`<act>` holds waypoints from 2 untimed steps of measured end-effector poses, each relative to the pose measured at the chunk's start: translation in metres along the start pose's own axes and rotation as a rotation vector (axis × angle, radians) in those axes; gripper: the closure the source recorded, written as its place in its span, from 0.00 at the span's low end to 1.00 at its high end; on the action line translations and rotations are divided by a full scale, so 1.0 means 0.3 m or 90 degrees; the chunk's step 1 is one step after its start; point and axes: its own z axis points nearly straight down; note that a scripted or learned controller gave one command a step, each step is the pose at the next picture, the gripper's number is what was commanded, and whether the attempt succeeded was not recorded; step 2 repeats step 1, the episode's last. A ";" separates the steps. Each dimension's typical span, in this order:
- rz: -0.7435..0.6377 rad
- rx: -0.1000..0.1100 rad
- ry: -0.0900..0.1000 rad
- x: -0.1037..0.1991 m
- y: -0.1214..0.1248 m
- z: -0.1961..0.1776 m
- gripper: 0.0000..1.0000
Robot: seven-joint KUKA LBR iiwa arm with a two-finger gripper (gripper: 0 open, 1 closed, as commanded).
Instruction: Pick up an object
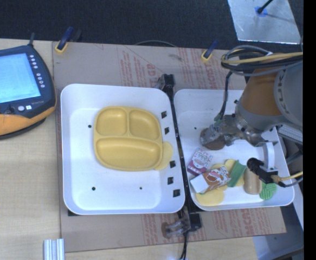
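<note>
My gripper point(214, 138) hangs low over the middle of the right bin point(193, 104), at the end of the grey arm with the orange band point(260, 93). Just below it lies a pink and white packet point(201, 158). Along the bin's front sit a red and orange packet point(218, 176), a white card point(199, 184), a flat yellow piece point(210, 197), a green strip point(237, 173), a tan cylinder point(251, 183) and a small green piece point(268, 191). Nothing shows between my gripper and the bin floor.
The left bin point(79, 145) holds a yellow divided plate point(129, 138). A teach pendant point(14, 88) lies on the bench at the far left. Clamps point(65, 39) point(210, 51) hold the cardboard under the bins.
</note>
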 end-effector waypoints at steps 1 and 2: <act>-0.003 -0.003 0.001 0.257 -0.001 -0.310 1.00; -0.003 -0.003 0.001 0.257 -0.001 -0.310 1.00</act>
